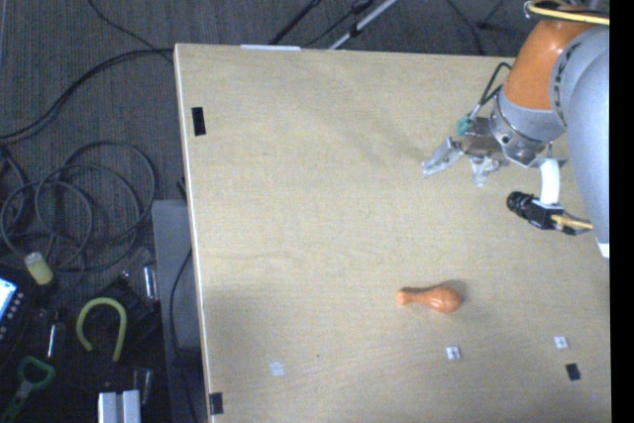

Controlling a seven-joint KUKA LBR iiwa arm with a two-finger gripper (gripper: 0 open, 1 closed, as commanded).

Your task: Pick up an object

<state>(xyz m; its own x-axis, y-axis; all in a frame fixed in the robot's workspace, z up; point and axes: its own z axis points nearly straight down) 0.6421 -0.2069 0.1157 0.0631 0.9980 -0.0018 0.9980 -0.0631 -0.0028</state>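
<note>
Pale wooden bench (297, 213) over grey carpet; my gripper (458, 159) hangs spread and empty near the right edge. The small orange pear-shaped object (432, 298) lies toward the front edge: I'd centre above it, then descend straight.

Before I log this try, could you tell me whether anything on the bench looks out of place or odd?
Nothing looks spilled or damaged. The small orange pear-shaped object lies on its side on the pale wooden bench top, well apart from the silver two-finger gripper, which sits up and to the right of it with nothing between its fingers.
</note>
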